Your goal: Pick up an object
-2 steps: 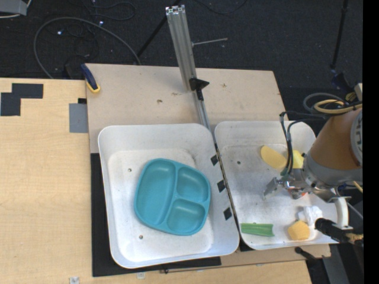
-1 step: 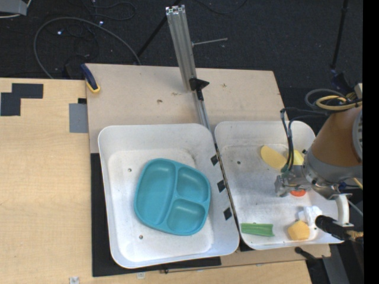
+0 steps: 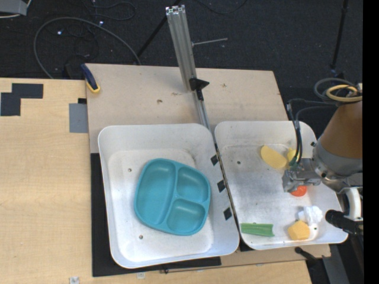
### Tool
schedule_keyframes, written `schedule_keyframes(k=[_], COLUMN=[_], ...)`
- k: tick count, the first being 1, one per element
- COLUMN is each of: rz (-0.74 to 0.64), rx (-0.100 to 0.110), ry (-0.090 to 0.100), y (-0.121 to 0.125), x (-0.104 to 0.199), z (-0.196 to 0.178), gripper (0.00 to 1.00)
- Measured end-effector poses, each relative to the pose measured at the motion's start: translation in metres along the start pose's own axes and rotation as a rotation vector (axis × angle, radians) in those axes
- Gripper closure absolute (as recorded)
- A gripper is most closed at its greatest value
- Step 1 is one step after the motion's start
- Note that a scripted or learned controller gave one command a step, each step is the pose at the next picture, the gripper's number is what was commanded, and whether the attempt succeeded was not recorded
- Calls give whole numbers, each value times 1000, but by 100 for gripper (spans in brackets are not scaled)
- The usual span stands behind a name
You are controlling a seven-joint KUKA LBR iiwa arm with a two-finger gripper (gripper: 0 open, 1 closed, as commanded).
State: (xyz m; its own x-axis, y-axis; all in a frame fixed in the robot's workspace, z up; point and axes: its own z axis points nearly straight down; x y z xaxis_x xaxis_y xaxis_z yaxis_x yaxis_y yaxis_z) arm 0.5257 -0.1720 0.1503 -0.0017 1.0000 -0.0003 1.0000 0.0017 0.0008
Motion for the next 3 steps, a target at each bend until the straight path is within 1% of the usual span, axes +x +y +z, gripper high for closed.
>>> schedule_keyframes(k=[1, 2, 3], rz=[0, 0, -4], rx=[-3, -3, 1], ry=[-1, -2, 2], y=[-2, 0, 11], x=[-2, -13, 36], z=[-63, -119, -122], gripper=[100, 100, 100])
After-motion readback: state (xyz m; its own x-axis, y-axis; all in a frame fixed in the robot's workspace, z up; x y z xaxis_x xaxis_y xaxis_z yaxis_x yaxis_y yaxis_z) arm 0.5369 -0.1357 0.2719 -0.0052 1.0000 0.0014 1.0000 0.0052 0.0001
